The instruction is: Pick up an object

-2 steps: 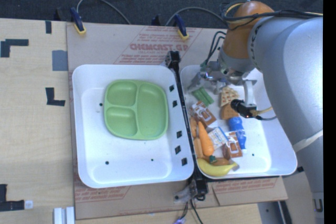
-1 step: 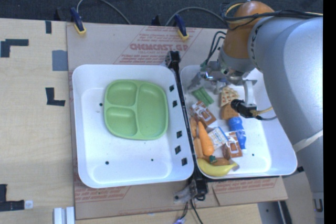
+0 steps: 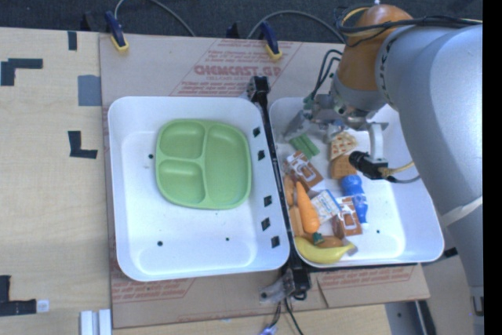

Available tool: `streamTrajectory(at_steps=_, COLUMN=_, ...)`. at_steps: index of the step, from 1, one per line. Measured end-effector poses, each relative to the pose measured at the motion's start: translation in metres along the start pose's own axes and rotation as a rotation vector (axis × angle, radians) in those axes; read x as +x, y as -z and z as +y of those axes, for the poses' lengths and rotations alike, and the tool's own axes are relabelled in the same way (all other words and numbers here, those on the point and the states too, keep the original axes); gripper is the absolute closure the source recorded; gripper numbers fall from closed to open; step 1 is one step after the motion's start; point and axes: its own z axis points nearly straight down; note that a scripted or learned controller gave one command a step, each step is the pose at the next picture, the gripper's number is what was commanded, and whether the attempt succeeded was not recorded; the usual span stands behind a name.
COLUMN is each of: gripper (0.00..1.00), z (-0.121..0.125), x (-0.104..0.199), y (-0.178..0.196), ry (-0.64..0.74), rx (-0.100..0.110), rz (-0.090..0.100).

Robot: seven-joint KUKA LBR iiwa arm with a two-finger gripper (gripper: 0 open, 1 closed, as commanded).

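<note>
Your claw (image 3: pixel 314 118) was down over the far end of the right bin (image 3: pixel 408 235); whether it was spread or pinching, you couldn't tell. The pickable clutter lay just below it, crowded against the wall between the bins, likely so any drop lands on something: one banana (image 3: pixel 323 250), one carrot (image 3: pixel 306 209), one blue item (image 3: pixel 351 186), several snack packets. Well left of the claw, one green divided plate (image 3: pixel 204 163) sat alone in the left bin (image 3: pixel 129 231).

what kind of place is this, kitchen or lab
Most likely a robotics lab bench set up for grasping trials, not a kitchen: a grey robot arm reaches over two white bins, toy food like a banana is piled in one, and clamps pin the cardboard base.
</note>
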Motion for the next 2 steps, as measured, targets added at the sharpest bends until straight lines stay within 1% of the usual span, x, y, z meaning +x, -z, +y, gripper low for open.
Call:
streamTrajectory(at_steps=1, gripper=0.0, z=0.0059, x=0.0017, y=-0.0002, ry=-0.001, rx=0.001, rz=0.001)
streamTrajectory(at_steps=2, gripper=0.0, z=0.0059, x=0.0016, y=-0.0002, ry=0.0, rx=0.001, rz=0.001)
